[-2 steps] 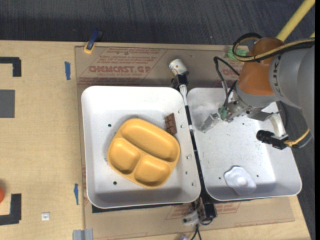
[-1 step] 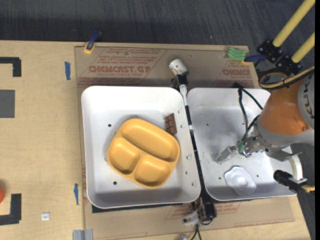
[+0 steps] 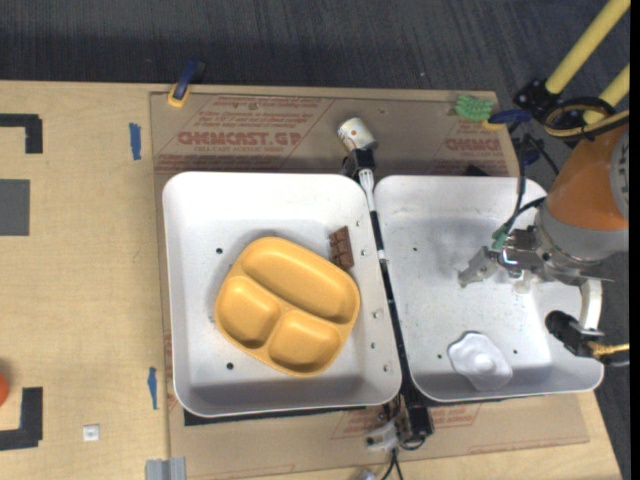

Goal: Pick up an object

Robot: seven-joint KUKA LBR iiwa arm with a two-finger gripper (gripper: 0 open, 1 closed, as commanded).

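The grey arm [image 3: 590, 208] reaches in from the right, its orange band above the wrist, and bends down over the right bin [image 3: 430, 208] so that the pincer [image 3: 478, 268] hangs low above the bin's floor, pointing left toward the divide between the bins. Whether the pincer is released or clenched cannot be told — the tips are small and blurred against the white, and nothing is seen between them. A clear, whitish plastic object [image 3: 476, 359] lies in the right bin near its front wall, apart from the pincer. In the left bin [image 3: 200, 218] a yellow three-compartment tray [image 3: 287, 303] lies upside down at a slant, and a small brown piece [image 3: 341, 247] rests just beside its upper right edge. Behind the bins a cardboard sheet [image 3: 250, 133] on the bench [image 3: 80, 268] bears red print reading "CHEMCAST" — the rest is too blurred to read.
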